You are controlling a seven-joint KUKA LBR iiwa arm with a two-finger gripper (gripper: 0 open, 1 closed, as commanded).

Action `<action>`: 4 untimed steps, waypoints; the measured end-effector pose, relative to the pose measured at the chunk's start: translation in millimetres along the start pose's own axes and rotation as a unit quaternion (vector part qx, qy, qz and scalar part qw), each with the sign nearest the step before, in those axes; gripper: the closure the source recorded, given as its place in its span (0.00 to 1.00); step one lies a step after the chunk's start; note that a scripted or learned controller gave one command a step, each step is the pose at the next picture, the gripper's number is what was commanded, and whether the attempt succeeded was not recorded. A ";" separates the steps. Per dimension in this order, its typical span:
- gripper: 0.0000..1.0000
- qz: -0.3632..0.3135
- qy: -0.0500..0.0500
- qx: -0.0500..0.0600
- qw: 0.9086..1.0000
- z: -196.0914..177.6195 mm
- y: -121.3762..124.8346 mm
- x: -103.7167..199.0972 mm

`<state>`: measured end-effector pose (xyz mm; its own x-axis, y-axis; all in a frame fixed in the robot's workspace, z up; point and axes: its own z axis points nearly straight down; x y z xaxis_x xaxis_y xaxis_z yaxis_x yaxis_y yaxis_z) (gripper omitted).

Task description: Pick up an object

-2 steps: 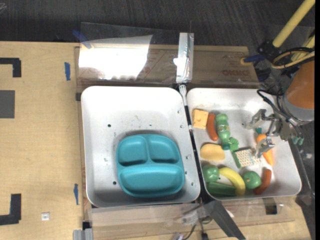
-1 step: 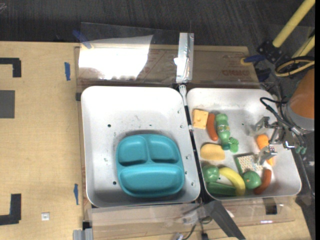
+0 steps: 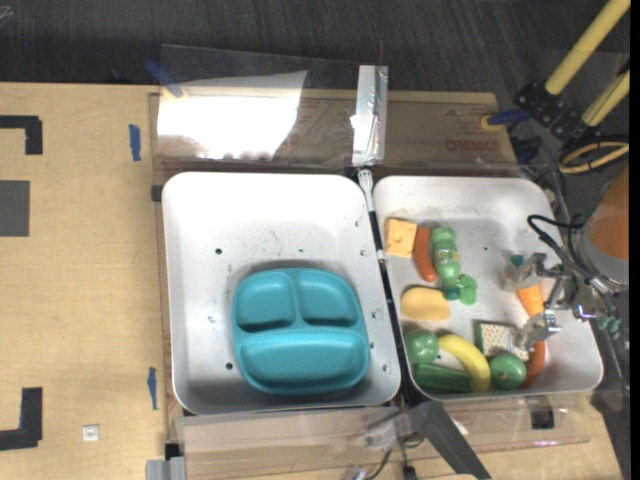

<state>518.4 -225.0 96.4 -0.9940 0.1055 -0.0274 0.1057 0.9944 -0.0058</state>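
Leftward, teal tray (image 3: 298, 330) in left bin (image 3: 190, 208), toy food (image 3: 452, 356) in right bin (image 3: 480, 193)

A robotics lab: taped bench (image 3: 80, 268), white bins (image 3: 190, 218), loose cables (image 3: 560, 230).

We see our arm (image 3: 612, 230) reaching in from the right edge, its orange band showing above the wrist. Our gripper (image 3: 548, 303) hangs low, pointing down and leftward from the wrist.
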 end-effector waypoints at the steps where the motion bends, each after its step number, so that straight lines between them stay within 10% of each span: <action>1: 0.00 0.023 0.000 0.001 1.000 0.1 5.6 31.2; 2: 0.00 -0.043 0.006 -0.003 0.999 2.5 1.5 20.7; 3: 1.00 -0.043 0.003 -0.001 0.999 -9.1 0.3 18.8; 4: 1.00 -0.063 0.007 -0.003 0.998 8.3 30.9 -55.8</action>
<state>577.3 -200.2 89.5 -0.9997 -0.0199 -0.0120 -0.0198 0.9998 -0.0031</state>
